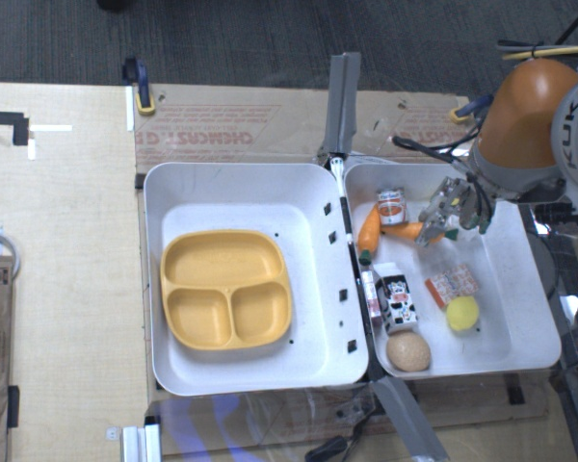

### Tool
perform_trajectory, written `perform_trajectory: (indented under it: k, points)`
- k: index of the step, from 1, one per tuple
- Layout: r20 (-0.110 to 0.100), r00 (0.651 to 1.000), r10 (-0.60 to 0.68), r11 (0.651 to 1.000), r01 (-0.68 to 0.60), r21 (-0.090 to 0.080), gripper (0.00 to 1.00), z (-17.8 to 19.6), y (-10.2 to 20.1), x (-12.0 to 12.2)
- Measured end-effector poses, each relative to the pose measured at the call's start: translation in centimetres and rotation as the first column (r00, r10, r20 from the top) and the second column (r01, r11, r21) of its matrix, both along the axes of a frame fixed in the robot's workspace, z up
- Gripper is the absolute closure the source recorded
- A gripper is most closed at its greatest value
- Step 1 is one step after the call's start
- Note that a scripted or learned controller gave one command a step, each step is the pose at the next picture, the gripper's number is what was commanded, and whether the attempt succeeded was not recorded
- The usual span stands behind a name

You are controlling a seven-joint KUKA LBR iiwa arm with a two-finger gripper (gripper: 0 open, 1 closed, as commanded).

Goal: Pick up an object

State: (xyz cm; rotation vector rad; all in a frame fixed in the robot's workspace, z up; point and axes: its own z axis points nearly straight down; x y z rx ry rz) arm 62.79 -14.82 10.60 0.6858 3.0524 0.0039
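Two shallow white bins are set side by side on the bench, so that things can be lifted from one beside the other. The left bin (173, 287) is taken up by a yellow divided plate (227, 289). The right bin (520, 287) holds the loose objects: a small jar (391, 206) near the top, an orange carrot (369, 230) leaning by the divider, a black-and-white carton (397, 302), a round brownish ball (408, 351), a patterned packet (452, 283) and a yellow ball (462, 313).

The gripper (441, 221) is lowered into the upper part of the right bin, just beside a second orange piece (406, 228) lying below the jar. That piece is judged the likely target, since the fingers are tilted toward it. Whether the claw is spread or closed cannot be told, and nothing is seen held between its fingers.
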Motion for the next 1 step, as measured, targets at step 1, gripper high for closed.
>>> perform_trajectory:
  k: [1]
  points:
    - [-0.010, 0.998, -0.059, 0.998, 0.059, 0.001, 1.00, 9.05, 3.83, -0.06]
